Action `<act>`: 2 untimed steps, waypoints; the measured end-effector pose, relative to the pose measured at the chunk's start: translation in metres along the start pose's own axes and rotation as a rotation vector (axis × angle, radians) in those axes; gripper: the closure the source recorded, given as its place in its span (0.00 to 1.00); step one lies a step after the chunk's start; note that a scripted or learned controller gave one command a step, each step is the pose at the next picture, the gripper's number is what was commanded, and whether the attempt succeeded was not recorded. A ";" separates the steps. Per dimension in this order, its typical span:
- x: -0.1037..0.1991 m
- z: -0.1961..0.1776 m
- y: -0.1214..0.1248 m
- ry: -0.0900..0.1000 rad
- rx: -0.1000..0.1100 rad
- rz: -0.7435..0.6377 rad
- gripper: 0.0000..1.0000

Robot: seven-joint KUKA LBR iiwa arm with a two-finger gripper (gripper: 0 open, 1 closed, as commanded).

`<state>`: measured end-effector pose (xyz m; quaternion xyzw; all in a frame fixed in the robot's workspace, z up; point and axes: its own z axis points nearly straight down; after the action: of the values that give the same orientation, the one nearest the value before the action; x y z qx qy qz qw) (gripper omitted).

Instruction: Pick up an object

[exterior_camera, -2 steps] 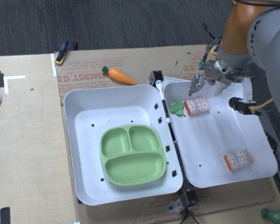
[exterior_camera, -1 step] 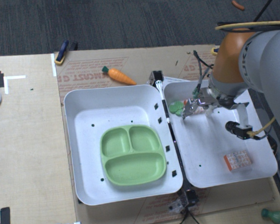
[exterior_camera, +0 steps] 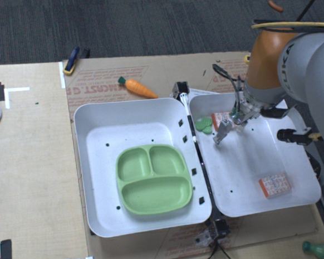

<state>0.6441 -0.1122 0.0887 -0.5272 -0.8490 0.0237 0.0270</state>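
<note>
The gripper (exterior_camera: 222,131) hangs low over the far left corner of the right bin (exterior_camera: 251,200); whether its fingers are parted, I cannot tell, and nothing shows between them. Just beside it lie a small green object (exterior_camera: 204,124) and a red-and-white packet (exterior_camera: 221,118). The green piece looks light and rounded, likely slippery; take it across its width. The bin wall crowds that corner. A patterned box (exterior_camera: 274,185) sits near right, a green divided plate (exterior_camera: 153,179) in the left bin (exterior_camera: 90,137).
</note>
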 end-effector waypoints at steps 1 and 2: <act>-0.001 -0.012 0.007 -0.021 -0.038 -0.003 1.00; -0.001 -0.012 0.006 -0.021 -0.038 -0.002 0.00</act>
<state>0.6514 -0.1104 0.1003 -0.5264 -0.8501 0.0129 0.0080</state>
